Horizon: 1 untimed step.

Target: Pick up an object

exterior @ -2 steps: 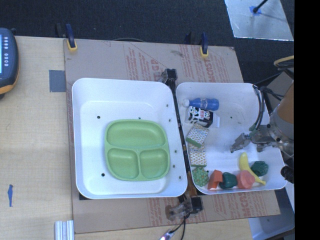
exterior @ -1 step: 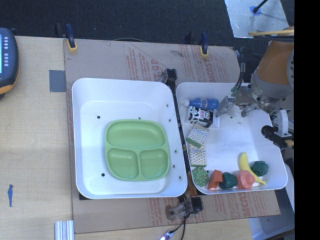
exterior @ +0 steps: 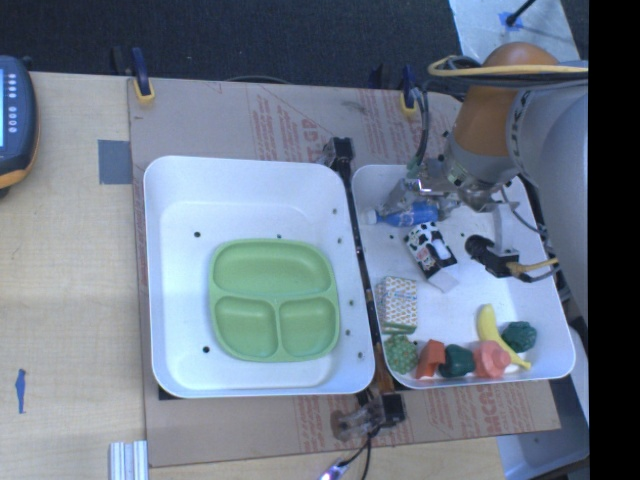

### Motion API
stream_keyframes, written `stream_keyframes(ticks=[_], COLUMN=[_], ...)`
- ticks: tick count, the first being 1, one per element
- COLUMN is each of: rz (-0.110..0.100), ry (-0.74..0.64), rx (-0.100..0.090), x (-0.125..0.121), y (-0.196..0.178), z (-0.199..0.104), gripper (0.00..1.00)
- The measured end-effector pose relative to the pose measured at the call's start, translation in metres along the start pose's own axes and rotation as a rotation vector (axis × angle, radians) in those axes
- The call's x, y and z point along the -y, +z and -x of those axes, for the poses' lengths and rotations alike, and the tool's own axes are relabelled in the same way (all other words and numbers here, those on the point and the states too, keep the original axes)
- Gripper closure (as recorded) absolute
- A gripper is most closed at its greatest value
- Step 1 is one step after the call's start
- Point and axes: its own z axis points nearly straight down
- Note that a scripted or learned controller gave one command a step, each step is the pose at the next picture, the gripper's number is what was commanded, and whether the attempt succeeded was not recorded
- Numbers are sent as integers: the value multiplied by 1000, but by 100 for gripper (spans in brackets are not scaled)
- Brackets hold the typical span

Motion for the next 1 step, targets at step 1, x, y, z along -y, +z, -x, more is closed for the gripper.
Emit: stream_keyframes(ticks=[1], rz=[7], ry=[1], rx=[6], x=[-8], y=[4], z=[-5], gripper=[0])
